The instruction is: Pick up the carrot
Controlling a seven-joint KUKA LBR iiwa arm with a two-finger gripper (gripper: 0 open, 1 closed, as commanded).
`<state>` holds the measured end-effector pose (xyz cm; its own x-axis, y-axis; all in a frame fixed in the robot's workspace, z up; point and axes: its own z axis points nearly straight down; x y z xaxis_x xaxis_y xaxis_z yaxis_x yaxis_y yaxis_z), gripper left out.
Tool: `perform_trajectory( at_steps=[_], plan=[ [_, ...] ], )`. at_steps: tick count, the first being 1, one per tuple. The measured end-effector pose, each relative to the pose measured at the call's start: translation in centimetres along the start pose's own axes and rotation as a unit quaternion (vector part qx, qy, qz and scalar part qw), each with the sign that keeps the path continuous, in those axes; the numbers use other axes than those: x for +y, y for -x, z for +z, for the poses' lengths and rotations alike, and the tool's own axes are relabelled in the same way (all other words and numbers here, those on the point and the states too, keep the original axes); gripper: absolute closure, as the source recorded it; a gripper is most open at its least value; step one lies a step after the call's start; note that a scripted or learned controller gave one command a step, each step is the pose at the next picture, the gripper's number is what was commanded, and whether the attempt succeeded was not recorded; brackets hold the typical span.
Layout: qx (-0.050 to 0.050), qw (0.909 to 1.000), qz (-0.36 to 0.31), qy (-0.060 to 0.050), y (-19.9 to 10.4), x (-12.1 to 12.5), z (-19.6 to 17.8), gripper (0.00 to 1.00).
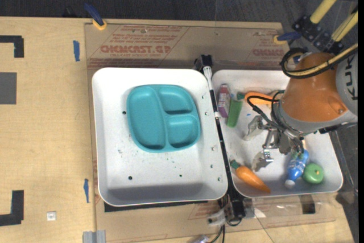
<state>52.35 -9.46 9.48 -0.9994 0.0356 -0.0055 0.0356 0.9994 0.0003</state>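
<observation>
Carrot [251, 177] lies at the right bin's [335, 171] near left corner, tilted. Claw [263, 157] hovers just above it, apparently spread and empty, though clutter blurs this. Lowering astride the thick middle, then clenching, should work best.

arm [318, 94] — cut off at right edge | hides part of right bin [335, 179] — far items unclear
</observation>
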Motion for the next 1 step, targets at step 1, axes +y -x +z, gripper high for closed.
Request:
perform_trajectory(
  at_steps=[1],
  plan=[
    [-0.015,0.9914,-0.130,-0.001,-3.24,-0.20,-0.99,0.00]
  ],
)
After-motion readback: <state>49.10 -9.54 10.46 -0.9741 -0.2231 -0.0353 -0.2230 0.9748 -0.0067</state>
